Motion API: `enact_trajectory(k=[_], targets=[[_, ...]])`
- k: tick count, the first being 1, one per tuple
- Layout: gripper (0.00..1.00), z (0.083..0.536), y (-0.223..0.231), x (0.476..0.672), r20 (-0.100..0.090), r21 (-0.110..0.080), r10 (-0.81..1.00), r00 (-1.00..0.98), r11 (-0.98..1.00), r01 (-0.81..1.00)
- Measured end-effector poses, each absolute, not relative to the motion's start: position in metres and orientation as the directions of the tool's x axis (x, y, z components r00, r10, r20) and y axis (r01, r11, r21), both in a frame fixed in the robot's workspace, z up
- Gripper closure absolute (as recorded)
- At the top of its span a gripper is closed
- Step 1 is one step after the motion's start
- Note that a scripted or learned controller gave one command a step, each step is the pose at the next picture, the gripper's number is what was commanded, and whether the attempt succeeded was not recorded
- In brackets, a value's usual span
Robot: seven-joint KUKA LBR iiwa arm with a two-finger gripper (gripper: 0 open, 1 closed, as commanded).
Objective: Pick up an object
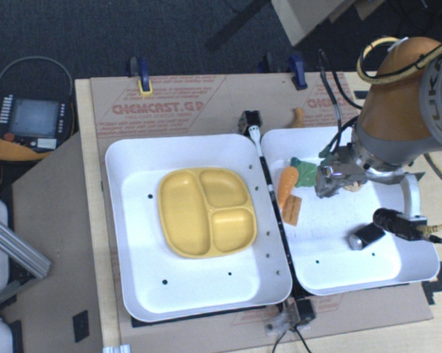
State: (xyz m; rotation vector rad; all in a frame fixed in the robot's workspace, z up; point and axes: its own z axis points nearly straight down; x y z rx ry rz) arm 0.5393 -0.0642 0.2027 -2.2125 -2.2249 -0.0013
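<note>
Gripper hung over right bin, finger state I could not tell. Carrot lay just beside it toward left bin, near divider, long axis running near-to-far. Green piece lay between us.

This is a robotics lab or test cell rather than a home. The surface is a stencilled board held by blue clamps, carrying two white bins bolted side by side, with cables trailing off. A teach pendant lies on dark carpet nearby, beside aluminium framing.
</note>
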Motion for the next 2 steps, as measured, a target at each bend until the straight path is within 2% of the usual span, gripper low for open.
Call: enact_trajectory(k=[1, 2], targets=[[1.0, 0.201, -0.008, 0.551, 0.002, 0.001, 1.0, -0.006, 0.006, 1.0], [1.0, 0.197, 0.048, 0.552, 0.002, 0.0, 1.0, -0.006, 0.006, 1.0]])
